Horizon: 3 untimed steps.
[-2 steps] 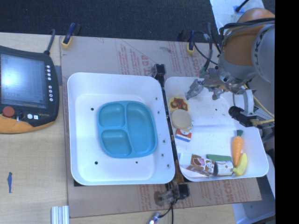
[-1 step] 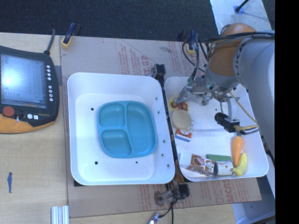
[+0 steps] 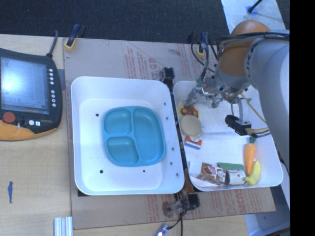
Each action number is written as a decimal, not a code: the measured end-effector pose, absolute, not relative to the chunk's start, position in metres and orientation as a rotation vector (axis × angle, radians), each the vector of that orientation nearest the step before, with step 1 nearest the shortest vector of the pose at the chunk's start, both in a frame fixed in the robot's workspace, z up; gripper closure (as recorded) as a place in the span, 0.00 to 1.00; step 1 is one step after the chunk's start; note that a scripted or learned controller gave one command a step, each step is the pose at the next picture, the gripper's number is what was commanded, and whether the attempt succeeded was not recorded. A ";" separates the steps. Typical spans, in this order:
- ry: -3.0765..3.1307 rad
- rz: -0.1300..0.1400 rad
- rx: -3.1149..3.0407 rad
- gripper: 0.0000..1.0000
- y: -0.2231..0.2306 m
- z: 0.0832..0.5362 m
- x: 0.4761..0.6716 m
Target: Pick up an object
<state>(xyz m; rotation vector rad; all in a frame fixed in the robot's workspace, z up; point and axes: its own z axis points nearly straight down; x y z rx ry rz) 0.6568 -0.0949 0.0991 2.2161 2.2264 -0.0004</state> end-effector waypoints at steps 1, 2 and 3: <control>2.220 0.006 2.214 0.00 -0.094 0.096 0.651; 2.221 0.005 2.215 0.00 -0.093 0.096 0.650; 2.226 0.000 2.217 0.00 -0.092 0.093 0.657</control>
